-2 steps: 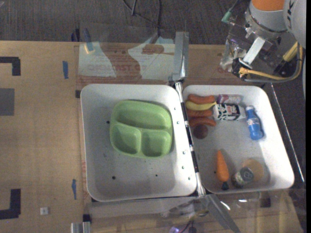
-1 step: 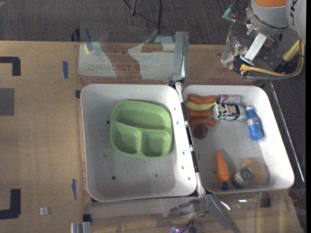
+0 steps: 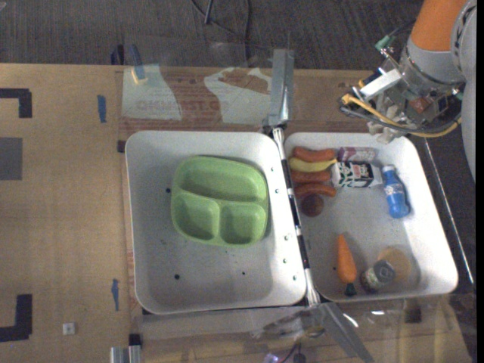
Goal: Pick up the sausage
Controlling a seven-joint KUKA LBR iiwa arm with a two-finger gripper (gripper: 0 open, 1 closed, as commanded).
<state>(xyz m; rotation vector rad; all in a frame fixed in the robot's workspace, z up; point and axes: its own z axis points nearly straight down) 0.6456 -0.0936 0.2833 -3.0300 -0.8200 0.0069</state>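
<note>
Sausage (image 3: 314, 155) was logged in the right bin (image 3: 435, 233), in its far left corner, hard against the wall shared with the left bin (image 3: 147, 225). It was taken to be the reddish link at the top of a tight row. A yellow piece (image 3: 305, 165) and two more reddish links (image 3: 313, 184) were packed just below it, so the identification was made as a judgement.

Items were noted largest first:
- The arm (image 3: 442, 13) was seen at the far right, above the bin's far rim.
- A green divided plate (image 3: 221, 200) was seen alone in the left bin.
- A small carton (image 3: 355, 174) was set just beside the links, with a blue bottle (image 3: 393, 191) further right.
- A carrot (image 3: 345, 258) was lying near the front, well apart from the links.

The gripper (image 3: 374, 89) was held outside the bin, beyond its far edge and well apart from the sausage. Whether it was released or clenched could not be told, and nothing was seen held in it.

The step was judged to be the approach, with no descent begun. A move left and down into the corner was judged to be called for. A narrow, well-aligned entry was thought necessary, given the bin wall, the neighbouring links and the carton.
</note>
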